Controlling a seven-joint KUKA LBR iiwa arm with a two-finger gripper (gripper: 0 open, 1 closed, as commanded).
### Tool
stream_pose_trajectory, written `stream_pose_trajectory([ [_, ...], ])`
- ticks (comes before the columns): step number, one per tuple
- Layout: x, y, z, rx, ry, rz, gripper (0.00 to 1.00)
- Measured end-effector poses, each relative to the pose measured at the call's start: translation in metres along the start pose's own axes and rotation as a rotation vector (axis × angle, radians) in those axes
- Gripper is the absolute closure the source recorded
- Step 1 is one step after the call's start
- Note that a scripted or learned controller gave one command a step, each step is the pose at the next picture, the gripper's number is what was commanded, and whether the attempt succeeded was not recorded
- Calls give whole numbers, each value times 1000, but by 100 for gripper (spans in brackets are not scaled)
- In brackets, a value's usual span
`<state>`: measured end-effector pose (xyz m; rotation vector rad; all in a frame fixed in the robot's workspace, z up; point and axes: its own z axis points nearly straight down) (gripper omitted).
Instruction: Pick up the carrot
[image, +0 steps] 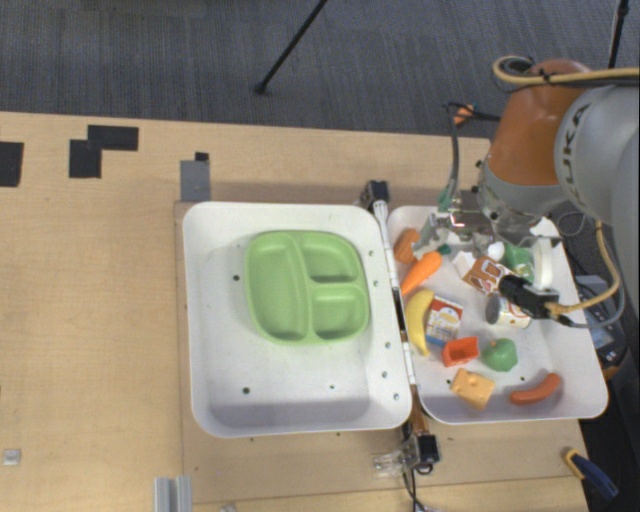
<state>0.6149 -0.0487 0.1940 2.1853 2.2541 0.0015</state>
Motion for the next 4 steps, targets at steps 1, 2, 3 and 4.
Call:
stream_pose_trajectory([
  [1, 0, 0, 0, 0, 0, 0, 0],
  [2, -35, -13, 86, 4, 1, -7, 0],
  [3, 29, 29, 9, 0, 1, 225, 0],
  [4, 10, 0, 9, 2, 1, 282, 0],
])
